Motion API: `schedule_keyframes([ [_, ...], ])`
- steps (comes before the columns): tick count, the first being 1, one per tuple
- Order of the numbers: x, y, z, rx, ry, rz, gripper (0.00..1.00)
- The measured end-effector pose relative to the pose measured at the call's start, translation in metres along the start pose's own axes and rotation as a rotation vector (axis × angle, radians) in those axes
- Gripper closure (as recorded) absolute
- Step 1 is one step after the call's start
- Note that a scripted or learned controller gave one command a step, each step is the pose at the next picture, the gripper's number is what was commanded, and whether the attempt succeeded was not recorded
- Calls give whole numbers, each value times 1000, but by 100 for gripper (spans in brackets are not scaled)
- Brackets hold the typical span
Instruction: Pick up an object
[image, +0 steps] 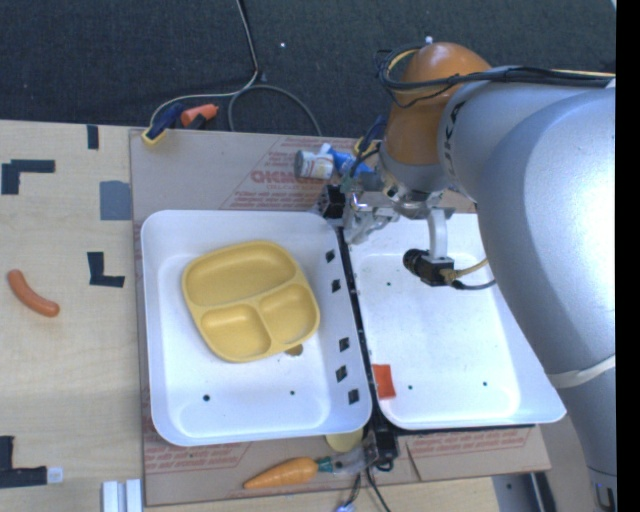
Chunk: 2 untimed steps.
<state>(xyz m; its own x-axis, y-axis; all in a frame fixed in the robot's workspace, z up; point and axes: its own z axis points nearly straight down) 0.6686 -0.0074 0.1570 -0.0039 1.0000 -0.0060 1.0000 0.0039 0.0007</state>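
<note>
Yellow three-compartment plate (250, 298), tilted askew in left bin (170, 400).

A yellow divided plate (251, 298) is seen lying in the left bin (170, 400), slightly turned. The gripper (352, 212) is positioned over the far end of the divider between the left bin and the right bin (470, 390). A toy carrot (280, 473) is laid on the cardboard in front of the bins, and a sausage (33, 294) on the bench at left.
</note>
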Motion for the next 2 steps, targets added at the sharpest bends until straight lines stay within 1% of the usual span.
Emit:
schedule_keyframes([
  [1,-81,-39,-33,1,3,11,100],
  [2,-5,-51,-47,1,9,-4,100],
])
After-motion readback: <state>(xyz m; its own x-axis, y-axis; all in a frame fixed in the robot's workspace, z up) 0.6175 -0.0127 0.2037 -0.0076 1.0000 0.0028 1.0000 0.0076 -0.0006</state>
